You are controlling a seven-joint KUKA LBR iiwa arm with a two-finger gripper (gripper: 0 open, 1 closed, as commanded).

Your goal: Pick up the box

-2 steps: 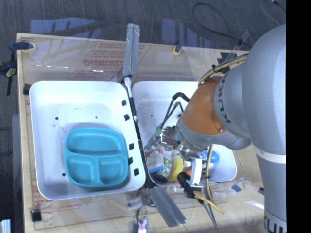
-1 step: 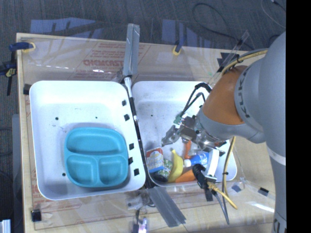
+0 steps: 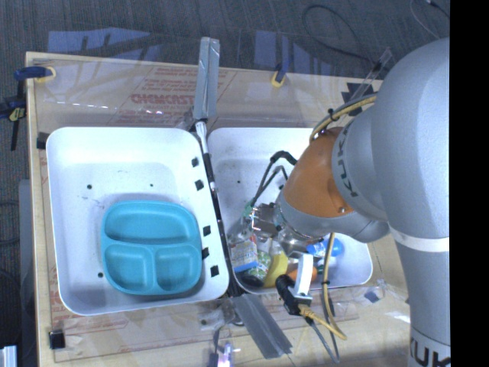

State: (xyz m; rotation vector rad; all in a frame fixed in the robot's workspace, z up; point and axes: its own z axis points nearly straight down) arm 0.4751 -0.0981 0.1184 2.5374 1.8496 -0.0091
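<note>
My gripper [image 3: 263, 232] reaches down into the front of the right bin [image 3: 237, 155], mostly hidden under the orange-banded wrist. Right below it lies a heap of small things: a pale boxy packet with a blue label [image 3: 243, 255], a green item [image 3: 263, 261] and a yellow item [image 3: 277, 267]. A blue object [image 3: 334, 246] peeks out from under the arm at the right. Which of these is the box I cannot tell for sure; the labelled packet looks most like it. Nothing shows as lifted.
A turquoise divided tray [image 3: 151, 245] lies in the left bin [image 3: 76, 159], toward its front. A dark ridge [image 3: 210, 205] separates the two bins. The arm covers the right half of the right bin; its back left part is bare white.
</note>
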